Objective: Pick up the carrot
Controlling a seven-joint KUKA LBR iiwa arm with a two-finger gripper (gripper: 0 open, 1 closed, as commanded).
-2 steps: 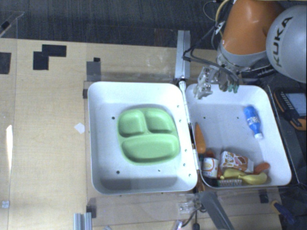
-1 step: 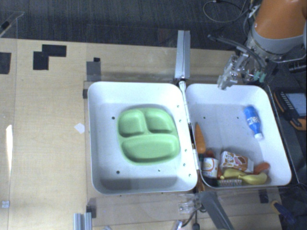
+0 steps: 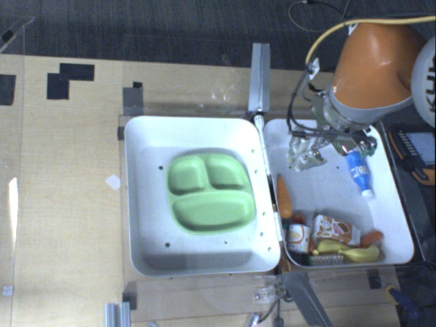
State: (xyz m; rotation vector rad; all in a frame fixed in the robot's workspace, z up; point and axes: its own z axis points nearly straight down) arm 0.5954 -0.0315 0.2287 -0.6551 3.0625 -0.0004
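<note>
The arm reached in from the right, its orange band sitting above the far part of the right bin. Below the band the hand hung over the bin's upper left area, near the wall it shares with the left bin. Whether the hand was open or closed could not be told from this angle; the metal parts blurred together and nothing could be seen gripped in it.

The carrot lay in the right bin against its left wall, pointing roughly away from the camera, with its thicker end nearer the front. It sat well below the hand and apart from it. Just in front of the carrot stood a small can with a red and white label. Beside the can lay a printed packet, and along the front wall rested a banana. A small reddish item lay near the front right corner, too small to identify. A blue and white tube lay tilted in the middle of the right bin, just right of the hand.

The left bin held a green divided plate with three compartments, set near its centre. Both bins rested on a pale wooden surface.
</note>
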